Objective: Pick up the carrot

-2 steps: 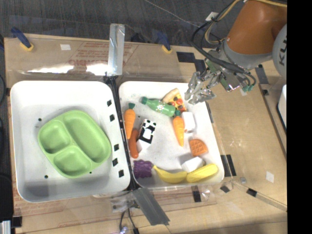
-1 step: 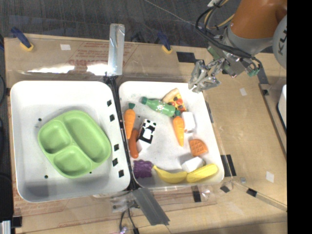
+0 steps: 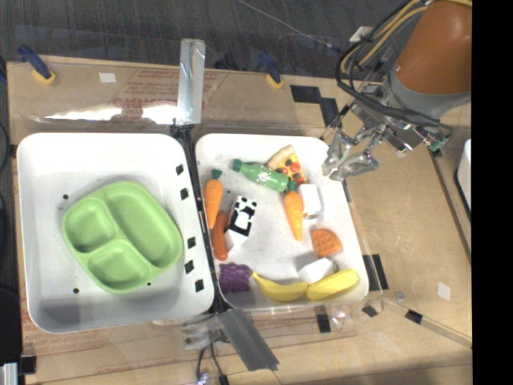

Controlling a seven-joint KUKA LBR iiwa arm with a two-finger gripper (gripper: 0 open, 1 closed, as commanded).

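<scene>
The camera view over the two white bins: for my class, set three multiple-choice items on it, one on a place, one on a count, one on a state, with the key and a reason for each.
1. Where does the green divided plate lie?
A. In the left bin
B. In the right bin
C. On the bare bench

2. How many carrots lie in the right bin?
A. None
B. One
C. Two

3. How does the pincer stand to the carrots?
A. It grips one
B. It hangs by the bin's upper right corner, apart from both
C. It presses one flat

Key:
1 A, the plate fills the middle of the left bin.
2 C, one carrot lies by the left wall, another carrot lies below the green bottle.
3 B, it is over the rim near the pizza slice, touching no carrot.
</scene>
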